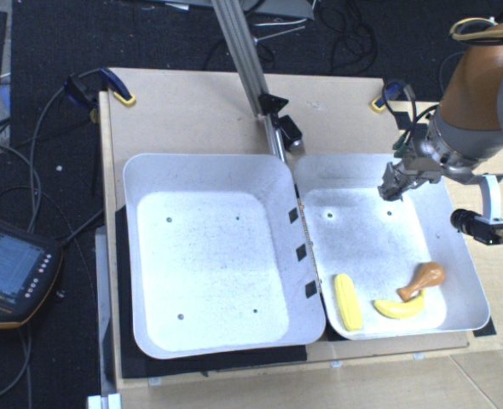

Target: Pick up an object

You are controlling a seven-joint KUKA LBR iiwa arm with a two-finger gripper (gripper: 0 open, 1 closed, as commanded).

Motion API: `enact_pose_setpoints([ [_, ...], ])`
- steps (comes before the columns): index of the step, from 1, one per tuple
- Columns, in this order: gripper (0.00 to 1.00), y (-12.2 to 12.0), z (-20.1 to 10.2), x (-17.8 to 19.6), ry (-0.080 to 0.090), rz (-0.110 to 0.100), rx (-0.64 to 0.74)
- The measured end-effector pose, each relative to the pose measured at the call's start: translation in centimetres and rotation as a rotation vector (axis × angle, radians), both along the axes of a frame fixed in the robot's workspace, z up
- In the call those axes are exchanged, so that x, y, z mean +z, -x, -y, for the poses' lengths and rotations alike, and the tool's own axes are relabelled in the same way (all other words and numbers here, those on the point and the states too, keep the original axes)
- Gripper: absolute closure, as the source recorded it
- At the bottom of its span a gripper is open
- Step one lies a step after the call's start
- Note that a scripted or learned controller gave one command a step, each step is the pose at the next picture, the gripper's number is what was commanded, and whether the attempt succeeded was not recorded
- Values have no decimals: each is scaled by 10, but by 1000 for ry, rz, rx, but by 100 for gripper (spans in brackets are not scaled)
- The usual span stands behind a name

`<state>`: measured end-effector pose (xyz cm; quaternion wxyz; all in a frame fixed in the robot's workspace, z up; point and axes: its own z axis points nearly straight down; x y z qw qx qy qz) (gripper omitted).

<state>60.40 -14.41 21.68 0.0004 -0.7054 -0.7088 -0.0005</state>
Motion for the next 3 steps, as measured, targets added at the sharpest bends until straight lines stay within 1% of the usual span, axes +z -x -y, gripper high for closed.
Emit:
enact_pose_setpoints([
  [1, 100, 4, -56, 8, 0, 1, 0],
  [2, 100, 18, -112, 20, 0, 1, 1],
  [3, 100, 40, -168, 13, 0, -1, 1],
])
